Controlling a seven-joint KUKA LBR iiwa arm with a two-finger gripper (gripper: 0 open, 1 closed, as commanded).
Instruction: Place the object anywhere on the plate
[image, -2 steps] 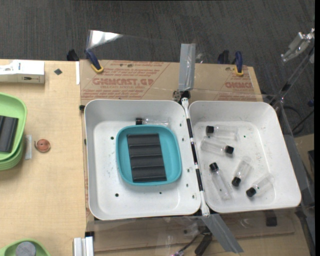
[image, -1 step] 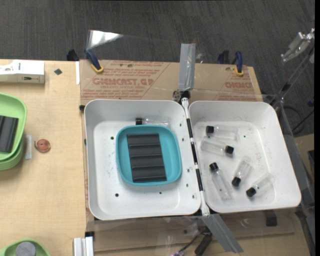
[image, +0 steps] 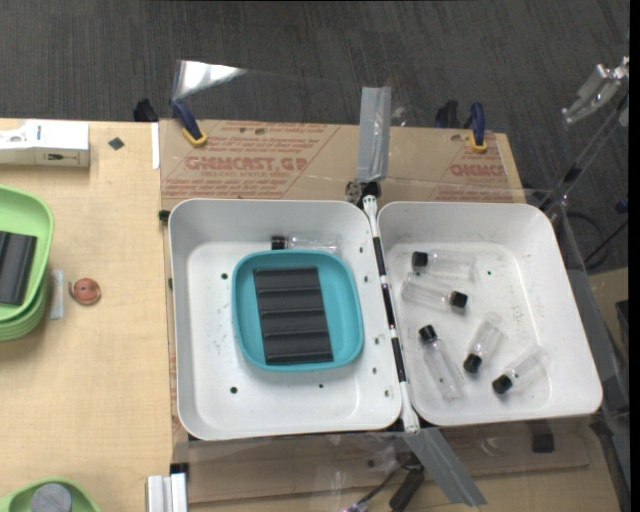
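Observation:
A teal square plate (image: 245, 300) lies in the left white bin (image: 200, 330), and a black ridged insert (image: 292, 315) covers its middle. A clear vial with a black cap (image: 300, 243) rests on the bin floor just behind the plate's far edge. Several more clear vials with black caps lie scattered in the right white bin (image: 560, 300), among them one near the back left (image: 440, 264), one in the middle (image: 437, 355) and one at the front right (image: 520, 372).
A green tray (image: 25, 300) sits at the left edge of the wooden bench, with a small reddish disc (image: 86, 291) beside it. A white box (image: 45, 145) lies at the back left. Clamped cardboard (image: 260, 160) runs behind the bins.

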